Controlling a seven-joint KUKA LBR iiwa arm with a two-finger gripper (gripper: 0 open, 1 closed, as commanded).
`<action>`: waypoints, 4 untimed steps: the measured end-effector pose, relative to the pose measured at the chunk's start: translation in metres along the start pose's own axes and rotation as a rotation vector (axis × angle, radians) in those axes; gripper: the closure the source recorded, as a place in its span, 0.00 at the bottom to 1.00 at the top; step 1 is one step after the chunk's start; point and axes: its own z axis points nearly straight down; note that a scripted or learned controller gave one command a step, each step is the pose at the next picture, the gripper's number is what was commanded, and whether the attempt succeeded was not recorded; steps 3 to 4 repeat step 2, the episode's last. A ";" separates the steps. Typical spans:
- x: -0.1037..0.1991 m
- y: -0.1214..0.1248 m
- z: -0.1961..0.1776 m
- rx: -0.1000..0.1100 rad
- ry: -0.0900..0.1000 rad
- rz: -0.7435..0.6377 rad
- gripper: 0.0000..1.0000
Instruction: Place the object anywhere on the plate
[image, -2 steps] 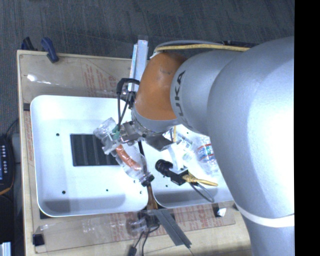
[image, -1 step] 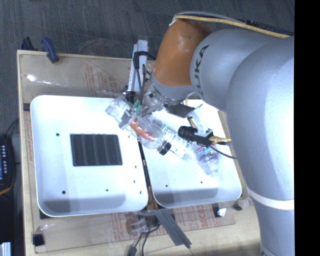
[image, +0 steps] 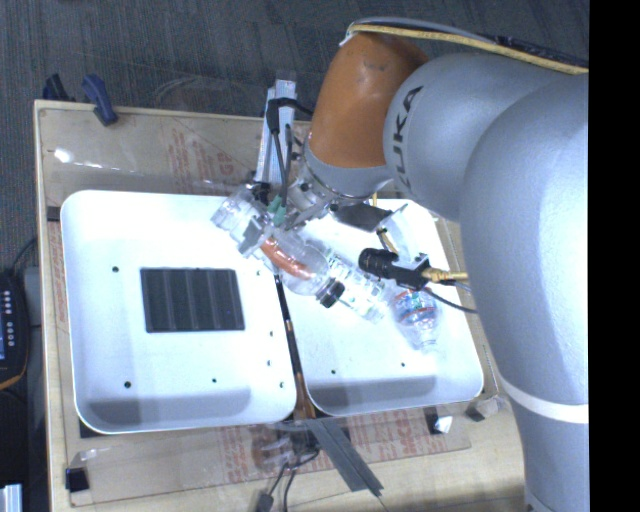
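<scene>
Worktop (image: 150, 150): pale board with two white bins side by side. Left bin (image: 100, 250) carries the plate (image: 192, 299), a dark ribbed rectangle at its middle, with nothing on it. Right bin (image: 380, 385) carries a clutter (image: 310, 265) of clear plastic with some orange along its left edge, and a bottle (image: 416, 314) nearer its right edge.

Arm (image: 480, 130) reaches in over the right bin. Gripper (image: 272, 215) sits over the far end of the divide between the bins. A clear piece (image: 233, 214) lies just beside it, over the left bin's far right corner (probably the object, not certain). Too much transparent plastic here: I cannot tell whether the gripper is spread or closed, or whether the piece is held.

Step, as judged: pick or early carry; placing not yet done.

Next move calls for a confirmed hold, then travel toward the left bin's middle, and release low over the plate.
</scene>
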 end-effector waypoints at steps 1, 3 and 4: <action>0.067 -0.004 0.027 0.000 0.001 -0.093 1.00; 0.067 -0.004 0.026 -0.001 0.000 -0.093 0.00; 0.067 -0.004 0.026 -0.001 0.000 -0.093 0.00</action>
